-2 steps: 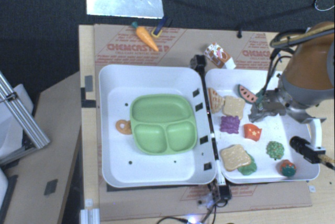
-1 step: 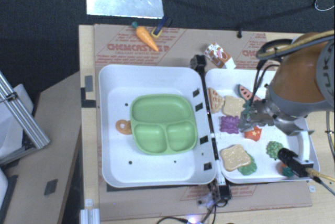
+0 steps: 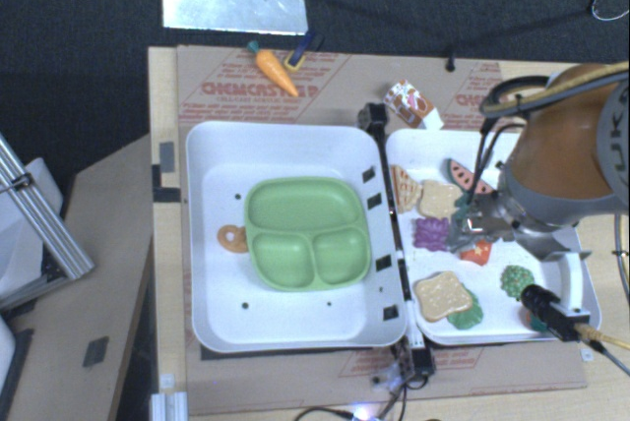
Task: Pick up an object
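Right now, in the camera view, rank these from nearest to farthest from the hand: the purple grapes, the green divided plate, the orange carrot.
Measured from the hand in the right bin:
1. Purple grapes, right beside it in the same bin.
2. Green divided plate, in the left bin.
3. Orange carrot, on the cardboard beyond the bins.

We see a grey arm (image 3: pixel 600 129) with a broad orange band (image 3: pixel 561 153), black cables looping above it.

The bench (image 3: pixel 167 212) carries a printed cardboard sheet (image 3: pixel 340 80); two white bins sit on it, left bin (image 3: pixel 212 311) and right bin (image 3: pixel 581 286); a toy carrot (image 3: pixel 276 72) lies at twelve o'clock; a small packet (image 3: pixel 410 103) toward one o'clock.
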Robot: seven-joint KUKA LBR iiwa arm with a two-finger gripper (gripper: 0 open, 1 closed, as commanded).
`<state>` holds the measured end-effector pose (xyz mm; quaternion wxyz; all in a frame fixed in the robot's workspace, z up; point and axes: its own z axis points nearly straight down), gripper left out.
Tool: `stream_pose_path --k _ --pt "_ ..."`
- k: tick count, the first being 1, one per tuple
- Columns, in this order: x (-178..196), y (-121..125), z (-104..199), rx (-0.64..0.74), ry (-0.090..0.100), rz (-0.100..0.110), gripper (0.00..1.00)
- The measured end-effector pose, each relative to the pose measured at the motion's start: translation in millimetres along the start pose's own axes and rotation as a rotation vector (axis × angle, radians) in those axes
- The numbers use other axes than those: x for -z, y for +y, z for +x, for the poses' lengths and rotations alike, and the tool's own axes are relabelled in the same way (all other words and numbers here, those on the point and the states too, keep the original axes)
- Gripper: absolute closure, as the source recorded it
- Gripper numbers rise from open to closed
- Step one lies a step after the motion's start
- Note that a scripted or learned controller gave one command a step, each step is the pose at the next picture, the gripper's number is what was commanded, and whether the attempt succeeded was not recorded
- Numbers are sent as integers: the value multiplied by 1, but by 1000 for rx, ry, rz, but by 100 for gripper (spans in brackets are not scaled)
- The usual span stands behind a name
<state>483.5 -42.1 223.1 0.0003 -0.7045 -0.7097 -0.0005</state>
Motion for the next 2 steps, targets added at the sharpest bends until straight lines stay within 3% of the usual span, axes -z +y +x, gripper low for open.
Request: stream_pose_path --k 1,2 --pt "-2 10 17 0 -1 -2 100" --pt "4 -1 15 -5 0 -1 100"
